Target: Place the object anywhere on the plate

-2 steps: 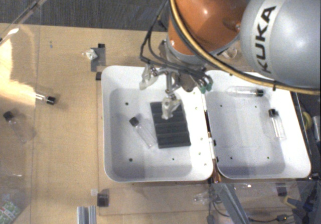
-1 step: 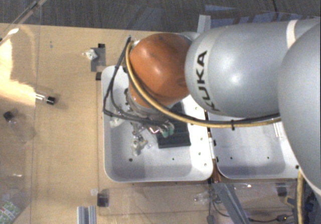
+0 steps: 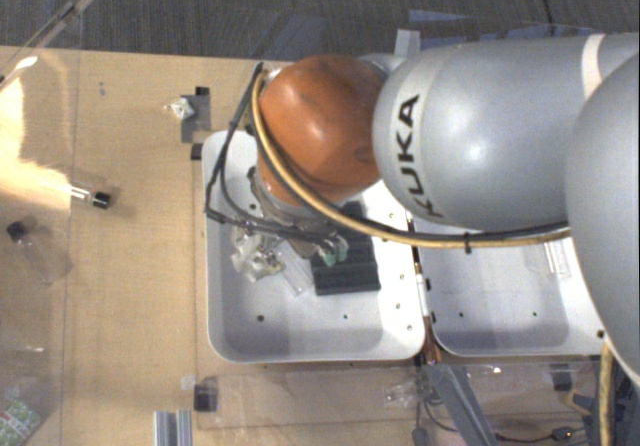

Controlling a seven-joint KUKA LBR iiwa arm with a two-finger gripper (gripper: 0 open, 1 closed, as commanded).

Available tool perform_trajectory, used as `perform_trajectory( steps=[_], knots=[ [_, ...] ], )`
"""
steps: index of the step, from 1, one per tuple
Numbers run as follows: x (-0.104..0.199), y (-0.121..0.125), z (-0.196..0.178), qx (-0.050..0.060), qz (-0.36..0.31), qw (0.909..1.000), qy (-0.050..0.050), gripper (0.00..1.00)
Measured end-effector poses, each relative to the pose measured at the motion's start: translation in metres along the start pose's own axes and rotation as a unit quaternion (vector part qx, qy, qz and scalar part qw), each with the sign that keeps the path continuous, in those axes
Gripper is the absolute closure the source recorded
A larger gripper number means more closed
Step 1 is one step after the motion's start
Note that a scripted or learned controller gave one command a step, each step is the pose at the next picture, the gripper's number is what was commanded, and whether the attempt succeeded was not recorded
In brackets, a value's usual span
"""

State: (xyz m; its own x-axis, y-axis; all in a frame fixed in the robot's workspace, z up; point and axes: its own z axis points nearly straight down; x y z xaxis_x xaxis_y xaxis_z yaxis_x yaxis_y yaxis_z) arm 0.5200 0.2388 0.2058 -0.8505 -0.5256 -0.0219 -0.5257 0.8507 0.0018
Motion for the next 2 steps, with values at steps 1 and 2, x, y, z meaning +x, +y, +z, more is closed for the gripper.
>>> perform_trajectory(
  steps=[1, 2],
  knots=[
    [-0.026, -0.020, 0.011, 0.004, 0.455, 0.8906, 0.005, 1.00],
    [0.014, 0.005, 0.031, 0.007, 0.678, 0.7352, 0.005, 1.00]
  ],
)
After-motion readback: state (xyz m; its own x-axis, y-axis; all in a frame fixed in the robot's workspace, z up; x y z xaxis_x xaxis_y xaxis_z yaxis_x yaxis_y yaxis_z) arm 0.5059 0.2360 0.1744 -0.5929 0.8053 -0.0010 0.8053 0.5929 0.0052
